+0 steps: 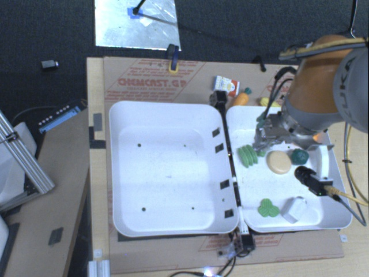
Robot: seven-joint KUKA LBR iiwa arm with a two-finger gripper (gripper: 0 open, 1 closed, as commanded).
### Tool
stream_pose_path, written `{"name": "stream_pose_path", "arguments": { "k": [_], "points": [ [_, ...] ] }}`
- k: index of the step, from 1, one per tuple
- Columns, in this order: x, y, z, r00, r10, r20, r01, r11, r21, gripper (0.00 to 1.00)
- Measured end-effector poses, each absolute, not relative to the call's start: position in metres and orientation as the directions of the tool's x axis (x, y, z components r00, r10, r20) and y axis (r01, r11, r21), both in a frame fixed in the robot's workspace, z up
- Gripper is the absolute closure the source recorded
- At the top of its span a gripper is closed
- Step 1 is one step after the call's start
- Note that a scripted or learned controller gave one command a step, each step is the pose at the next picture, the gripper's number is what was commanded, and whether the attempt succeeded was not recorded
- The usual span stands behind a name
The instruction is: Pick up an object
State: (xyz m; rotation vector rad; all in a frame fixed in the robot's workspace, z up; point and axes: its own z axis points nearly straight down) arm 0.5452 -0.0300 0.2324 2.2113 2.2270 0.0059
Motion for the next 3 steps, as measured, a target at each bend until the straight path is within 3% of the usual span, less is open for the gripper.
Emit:
{"name": "stream_pose_path", "arguments": {
  "k": [1,2,3],
  "points": [
    [0.545,-0.030,0.232,-0.006,1.000,0.000,1.000,0.006,0.004,0.00],
    [0.580,-0.092,0.081,0.002,1.000,-0.005,1.000,-0.002,0.009,0.00],
    [0.580,-0.089,0.096,-0.003,1.000,0.000,1.000,0.003,0.004,1.00]
  ]
}}
